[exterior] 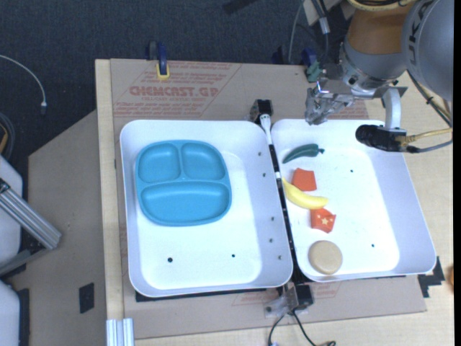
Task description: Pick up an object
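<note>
So nothing picked yet: my gripper [318, 112] hovers just beyond green pepper [303, 152], can't tell pincer state, grasp+lift left.

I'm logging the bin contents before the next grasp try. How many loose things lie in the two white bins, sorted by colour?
Blue: 1, divided plate
Green: 1, pepper
Yellow: 1, banana
Red: 2, upper piece, lower piece
Tan: 1, round piece
Total: 6
</note>
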